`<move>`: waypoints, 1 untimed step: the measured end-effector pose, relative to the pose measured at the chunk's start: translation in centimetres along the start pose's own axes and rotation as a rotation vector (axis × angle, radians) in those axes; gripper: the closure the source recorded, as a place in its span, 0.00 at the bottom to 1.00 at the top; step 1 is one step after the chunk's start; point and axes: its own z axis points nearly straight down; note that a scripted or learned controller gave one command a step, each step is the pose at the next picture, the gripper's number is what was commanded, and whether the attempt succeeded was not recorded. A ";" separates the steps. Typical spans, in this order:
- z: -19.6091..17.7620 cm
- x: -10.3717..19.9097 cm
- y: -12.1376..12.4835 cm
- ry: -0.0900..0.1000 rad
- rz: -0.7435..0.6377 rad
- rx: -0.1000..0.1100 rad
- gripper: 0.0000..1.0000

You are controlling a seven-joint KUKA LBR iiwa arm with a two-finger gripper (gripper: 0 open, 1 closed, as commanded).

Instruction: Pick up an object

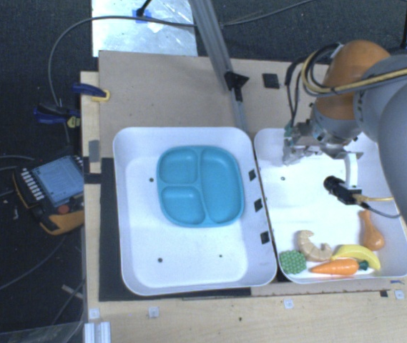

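1. While the gripper (297,151) hangs over the far end of the right bin (289,213), I cannot tell its state.
2. Candidate objects — banana (358,254), carrot (335,267), drumstick (371,233), a green piece (293,261) — cluster at the near edge, well apart from it.
3. Left bin (135,213) carries 1 blue divided plate (200,186) — likely a drop spot.

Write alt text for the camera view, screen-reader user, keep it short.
A grey robot arm reaches in from the right, its gripper over the far end of the right white bin, well away from the toy food along that bin's near edge: banana, carrot, green piece. The left bin holds a blue divided plate.
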 end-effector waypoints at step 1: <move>-5.2 0.1 -0.8 0.001 0.002 -0.002 1.00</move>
